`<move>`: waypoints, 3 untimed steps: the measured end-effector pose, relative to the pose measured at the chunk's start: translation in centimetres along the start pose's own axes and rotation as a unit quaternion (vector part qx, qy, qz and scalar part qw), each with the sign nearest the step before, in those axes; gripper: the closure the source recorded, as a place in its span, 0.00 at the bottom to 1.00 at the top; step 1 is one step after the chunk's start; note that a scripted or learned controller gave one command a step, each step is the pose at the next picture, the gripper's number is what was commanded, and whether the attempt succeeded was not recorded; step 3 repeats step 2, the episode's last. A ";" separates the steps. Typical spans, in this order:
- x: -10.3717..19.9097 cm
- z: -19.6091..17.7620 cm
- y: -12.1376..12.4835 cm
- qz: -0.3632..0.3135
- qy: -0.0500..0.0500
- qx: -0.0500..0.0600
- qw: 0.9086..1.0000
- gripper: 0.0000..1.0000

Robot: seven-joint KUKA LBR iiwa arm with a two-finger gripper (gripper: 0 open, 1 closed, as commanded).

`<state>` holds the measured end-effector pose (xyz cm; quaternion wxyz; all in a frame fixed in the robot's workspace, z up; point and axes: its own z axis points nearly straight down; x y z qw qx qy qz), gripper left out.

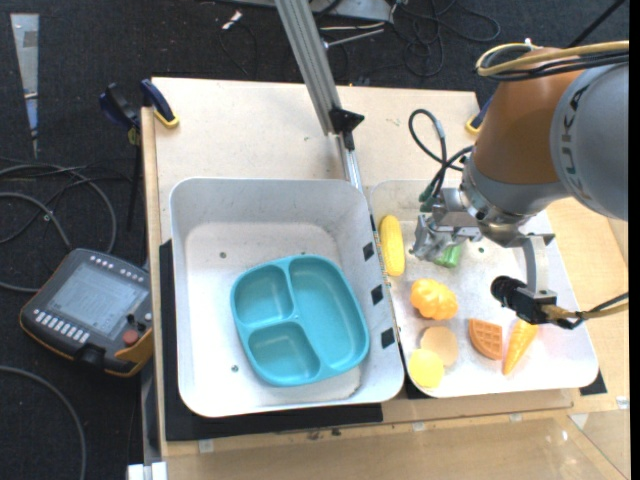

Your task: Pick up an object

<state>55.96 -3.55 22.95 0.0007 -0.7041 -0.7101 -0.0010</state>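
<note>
**Operator:** Entry one: where was my hand?

**Cataloguer:** Your grey two-finger gripper (432,240) hung low over the back left of the right shallow white bin (565,356). I could not tell whether it was apart or together.

**Operator:** Entry two: the object?

**Cataloguer:** A small green plastic piece (449,257) lay at the gripper's tip, touching it or just beside it and partly hidden. I judged it light, stiff and smooth, so likely to skid. You would do best to take it across its narrow width.

**Operator:** Entry three: clearances?

**Cataloguer:** A long yellow toy cob (392,245) lay along the bin's left wall, near your gripper. A lumpy orange-yellow toy fruit (433,299) sat near in front. Bare floor showed to the right of the fruit. The left white bin (200,228), holding a teal divided plate (297,320), stood well apart.
</note>
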 end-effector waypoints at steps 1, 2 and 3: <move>5.7 -1.0 -1.7 0.000 0.000 0.001 1.000 1.00; 11.7 -0.2 -3.4 0.000 0.000 0.002 1.000 1.00; 11.7 -0.2 -3.4 0.000 0.000 0.002 1.000 1.00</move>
